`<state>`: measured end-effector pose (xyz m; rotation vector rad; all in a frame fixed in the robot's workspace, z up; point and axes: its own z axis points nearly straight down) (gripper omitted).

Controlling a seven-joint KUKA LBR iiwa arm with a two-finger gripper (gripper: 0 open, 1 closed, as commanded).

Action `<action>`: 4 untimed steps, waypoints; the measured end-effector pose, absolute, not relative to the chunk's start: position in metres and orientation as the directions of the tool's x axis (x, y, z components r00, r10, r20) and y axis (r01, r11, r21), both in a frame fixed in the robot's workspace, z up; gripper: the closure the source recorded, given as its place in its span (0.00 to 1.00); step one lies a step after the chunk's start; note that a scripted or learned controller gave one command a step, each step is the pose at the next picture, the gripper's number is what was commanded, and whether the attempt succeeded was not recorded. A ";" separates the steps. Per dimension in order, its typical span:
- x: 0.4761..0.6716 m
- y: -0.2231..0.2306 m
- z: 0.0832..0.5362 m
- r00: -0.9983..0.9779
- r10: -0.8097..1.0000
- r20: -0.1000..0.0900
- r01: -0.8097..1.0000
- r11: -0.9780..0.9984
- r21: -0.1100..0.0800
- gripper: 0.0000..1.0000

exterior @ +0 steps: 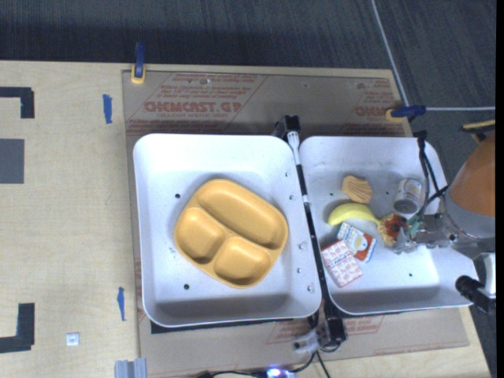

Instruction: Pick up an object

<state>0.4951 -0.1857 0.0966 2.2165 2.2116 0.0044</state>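
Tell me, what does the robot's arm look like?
At the right edge it is a rounded grey arm with an orange band. A thin black cable runs to its small, silvery metal two-finger gripper over the right white bin.

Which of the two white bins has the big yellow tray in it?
The left bin holds the yellow divided tray; the right bin holds small items instead.

The arm [479, 187] runs off the right edge, only its orange band and wrist in frame. The gripper [405, 235] is a blurred cluster over a small red-and-yellow item [389, 228], too indistinct to identify. The print on the carton [343, 261] is too small to read.
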 end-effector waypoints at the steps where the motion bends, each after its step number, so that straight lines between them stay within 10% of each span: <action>1: 0.529 -0.110 0.088 0.000 1.000 -0.005 1.000 0.000 0.014 1.00; 2: 0.602 -0.101 0.087 -0.001 1.000 -0.002 1.000 0.001 0.008 1.00; 3: 0.572 -0.165 0.087 0.001 1.000 -0.003 1.000 -0.001 0.002 1.00; 4: 0.572 -0.163 0.086 -0.001 1.000 0.000 1.000 0.001 0.001 0.00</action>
